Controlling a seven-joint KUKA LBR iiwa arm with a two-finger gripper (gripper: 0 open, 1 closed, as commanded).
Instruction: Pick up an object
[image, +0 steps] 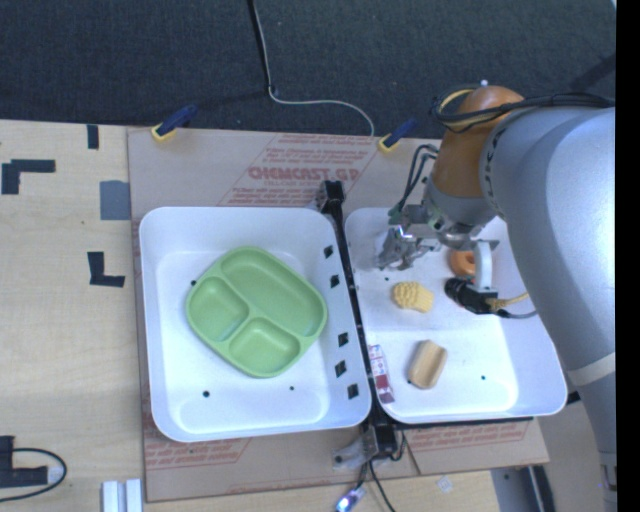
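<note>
The gripper (397, 250) hangs low over the right bin (520, 385), just above the yellow corn piece (412, 296) — probably lining up on it. Whether the jaws are open, I can't tell. A bread roll (427, 363) lies nearer the front, an orange piece (462, 263) beside the wrist. The left bin (165, 235) holds a green divided plate (256, 311).

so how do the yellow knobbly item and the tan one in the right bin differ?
The yellow item is bumpy, bright yellow and lies crosswise; the tan item is smooth, pale brown and lies lengthwise. The yellow one sits nearer the gripper, the tan one nearer the bin's front. Both lie loose in the right bin.
</note>
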